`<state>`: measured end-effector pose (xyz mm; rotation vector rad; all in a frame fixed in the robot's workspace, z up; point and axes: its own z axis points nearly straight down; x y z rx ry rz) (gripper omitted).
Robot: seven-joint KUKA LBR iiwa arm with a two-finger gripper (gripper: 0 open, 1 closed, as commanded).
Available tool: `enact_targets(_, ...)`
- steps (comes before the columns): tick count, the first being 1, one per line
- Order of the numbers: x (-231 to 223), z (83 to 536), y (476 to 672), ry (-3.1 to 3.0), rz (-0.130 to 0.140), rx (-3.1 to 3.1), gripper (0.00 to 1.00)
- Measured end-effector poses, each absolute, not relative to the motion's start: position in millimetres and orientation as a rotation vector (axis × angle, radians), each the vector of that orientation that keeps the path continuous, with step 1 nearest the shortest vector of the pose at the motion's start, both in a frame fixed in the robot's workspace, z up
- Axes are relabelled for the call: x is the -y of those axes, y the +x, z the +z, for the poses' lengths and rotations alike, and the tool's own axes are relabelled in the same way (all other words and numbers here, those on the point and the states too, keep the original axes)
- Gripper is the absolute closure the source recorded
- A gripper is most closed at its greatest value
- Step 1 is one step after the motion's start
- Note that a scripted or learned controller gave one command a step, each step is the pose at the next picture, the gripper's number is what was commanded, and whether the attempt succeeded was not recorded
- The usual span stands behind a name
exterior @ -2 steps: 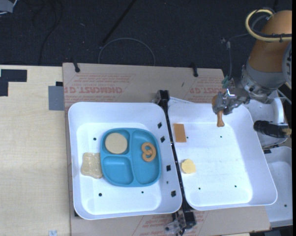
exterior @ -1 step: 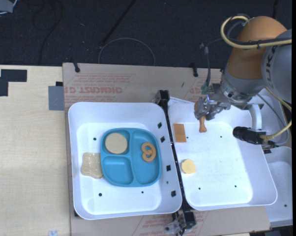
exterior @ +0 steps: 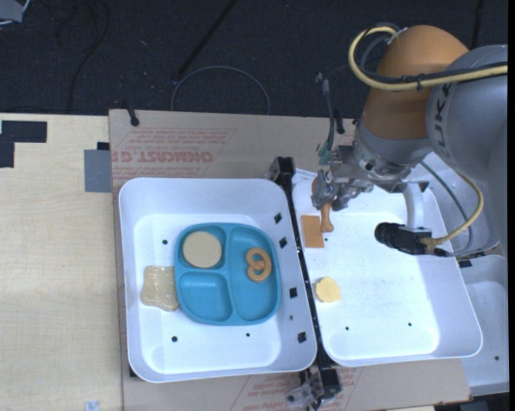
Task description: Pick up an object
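Orange block (exterior: 311, 230) lies partly hidden beneath the arm's jaws (exterior: 326, 202).

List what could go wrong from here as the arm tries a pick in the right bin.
1. The gripper hangs at the bin's left wall, above the orange block, which lies close to the divider; a finger could strike the wall or divider rather than straddle the block.
2. The block looks flat, so the fingers might slide over it.
3. The yellow round piece lies apart and seems safe.
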<state>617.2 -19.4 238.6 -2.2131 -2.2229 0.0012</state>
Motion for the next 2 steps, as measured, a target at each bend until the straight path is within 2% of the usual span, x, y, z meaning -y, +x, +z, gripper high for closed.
enact_targets(2, -80, 229, 579.3, -2.214, 0.006, 2.222, 1.0)
